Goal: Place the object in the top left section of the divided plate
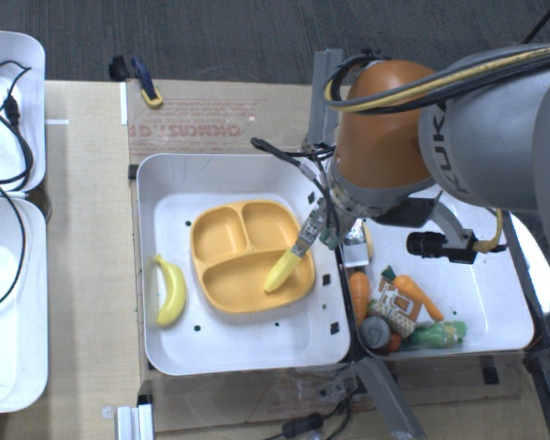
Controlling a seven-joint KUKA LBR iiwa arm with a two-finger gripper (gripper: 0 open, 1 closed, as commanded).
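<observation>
End effector (304,243) grips a yellow piece (286,268) over the divided plate (222,236)'s large bottom section, near its right rim.

The divided plate (249,255) has its 11 and 1 o'clock sections bare; a yellow piece (284,269) blocks 5 o'clock.

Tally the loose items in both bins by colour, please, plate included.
Yellow: 2, the banana and the yellow piece on the plate
Orange: 3, the divided plate and two carrots
Green: 1, green item
Total: 6; right-bin clutter is partly hidden
</observation>
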